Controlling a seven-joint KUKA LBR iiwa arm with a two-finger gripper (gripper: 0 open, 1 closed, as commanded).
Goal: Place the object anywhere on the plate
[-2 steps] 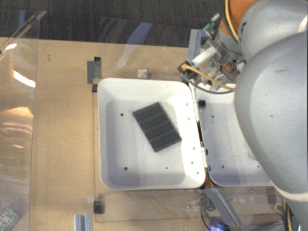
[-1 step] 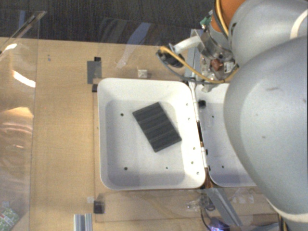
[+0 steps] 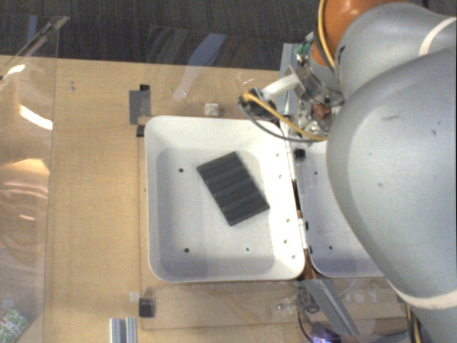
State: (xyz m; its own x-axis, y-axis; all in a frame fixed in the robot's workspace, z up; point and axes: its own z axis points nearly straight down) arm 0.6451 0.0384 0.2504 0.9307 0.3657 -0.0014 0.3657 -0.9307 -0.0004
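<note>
Bench scene from the fixed overhead camera. Left white bin holds a dark grey ribbed rectangular slab, lying flat and turned at an angle, roughly at the middle of the bin floor and apart from all four walls. Right white bin touches the left bin along a shared seam and is largely covered by the grey arm, which enters from the right and fills the right side of the view; its orange band shows at the far right. Wrist assembly with yellow and black cables sits over the far end of the seam between the bins. Whether the gripper is spread or pressed together cannot be told. Small black blocks stand on the wooden bench just beyond the left bin's far-left corner.
</note>
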